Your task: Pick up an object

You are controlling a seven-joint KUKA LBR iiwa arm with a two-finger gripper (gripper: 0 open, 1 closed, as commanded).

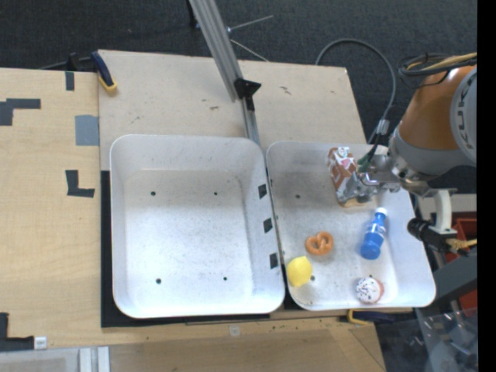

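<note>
A pale plywood bench (178,99) carries two shallow white bins side by side, their rounded plastic walls speckled with dark flecks. The left bin (124,208) shows four small holes in its floor; the right bin (288,178) holds all the objects. From the right reaches the arm (438,122), smooth grey casing with a glossy orange band above the wrist. A grey metal rail (221,41) slants down from the far edge to the seam between the bins.

The gripper (358,186) is low in the far part of the right bin, right up against a small carton (341,169), a boxy red-and-white printed pack standing near the far wall. Whether the fingers are parted or closed on the carton cannot be told from this angle. The step in hand looks like the grasp itself. If so, the next move calls for a firm close on the carton's flat sides and a straight lift clear of the wall.

Nearer lies a blue bottle (373,235), slim, smooth plastic with a pale cap. Left of it sits a pretzel (319,243), a brown knotted loop. At the near left corner rests a lemon (299,270), a yellow rounded lump against the wall. A ball (369,289), white with red speckles, sits by the near rim.
</note>
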